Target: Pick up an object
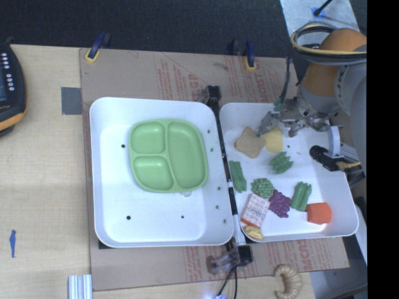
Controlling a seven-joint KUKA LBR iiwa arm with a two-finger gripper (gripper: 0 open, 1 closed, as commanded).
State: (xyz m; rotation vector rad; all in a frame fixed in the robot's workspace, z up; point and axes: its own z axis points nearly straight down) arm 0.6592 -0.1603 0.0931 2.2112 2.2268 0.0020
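My gripper (279, 127) hangs over the far edge of the right bin (336, 229), with its grey fingers (266, 123) spread apart and nothing between them. Just below it lie a pale yellow piece (274, 141) and a tan bread slice (248, 144). Further toward the front are a green broccoli piece (281, 162), a long green pod (237, 175), a green and red round piece (262, 186), purple grapes (279, 203), a green vegetable (300, 195), an orange block (319, 213) and a red and white packet (254, 210).
The left bin (112, 217) holds a green divided plate (168, 155). A black part (327, 157) juts over the right bin's right side. A yellow piece (252, 232) lies at the right bin's front rim. A tan curled object (288, 280) rests outside on the cardboard.
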